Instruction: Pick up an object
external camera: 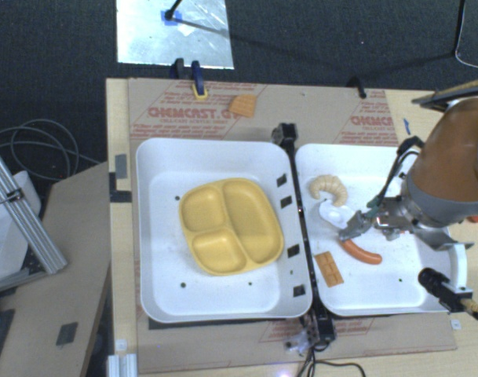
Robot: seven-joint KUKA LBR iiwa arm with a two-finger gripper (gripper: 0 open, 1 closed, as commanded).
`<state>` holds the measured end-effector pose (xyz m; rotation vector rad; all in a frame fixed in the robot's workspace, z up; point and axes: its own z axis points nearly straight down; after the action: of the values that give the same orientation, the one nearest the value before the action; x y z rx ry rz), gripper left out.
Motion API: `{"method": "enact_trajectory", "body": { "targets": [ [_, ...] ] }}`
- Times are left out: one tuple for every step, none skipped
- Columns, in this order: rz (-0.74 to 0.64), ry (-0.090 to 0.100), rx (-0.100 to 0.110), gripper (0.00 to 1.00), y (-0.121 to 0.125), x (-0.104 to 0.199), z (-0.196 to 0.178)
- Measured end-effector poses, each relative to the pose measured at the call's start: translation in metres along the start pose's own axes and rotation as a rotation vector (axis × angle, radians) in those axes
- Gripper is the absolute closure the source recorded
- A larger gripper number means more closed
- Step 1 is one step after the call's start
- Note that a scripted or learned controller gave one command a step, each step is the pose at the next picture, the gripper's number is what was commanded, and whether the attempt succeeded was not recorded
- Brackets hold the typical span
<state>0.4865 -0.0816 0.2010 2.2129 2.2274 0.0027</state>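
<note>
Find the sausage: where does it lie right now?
The sausage lies in the right bin, near its middle, just below the end effector and to the right of the cracker.

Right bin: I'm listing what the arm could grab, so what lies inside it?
In the right bin: a croissant, a sausage, a cracker and a white piece partly under the gripper. The arm covers the bin's right part.
</note>
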Motion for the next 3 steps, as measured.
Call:
{"method": "enact_trajectory", "body": {
  "targets": [
    [0.009,-0.006,-0.007,0.00,0.002,-0.037,0.117],
    [0.000,-0.002,-0.005,0.00,0.062,-0.030,0.116],
    [0.009,-0.004,-0.002,0.00,0.041,-0.104,0.043]
  ]
}}
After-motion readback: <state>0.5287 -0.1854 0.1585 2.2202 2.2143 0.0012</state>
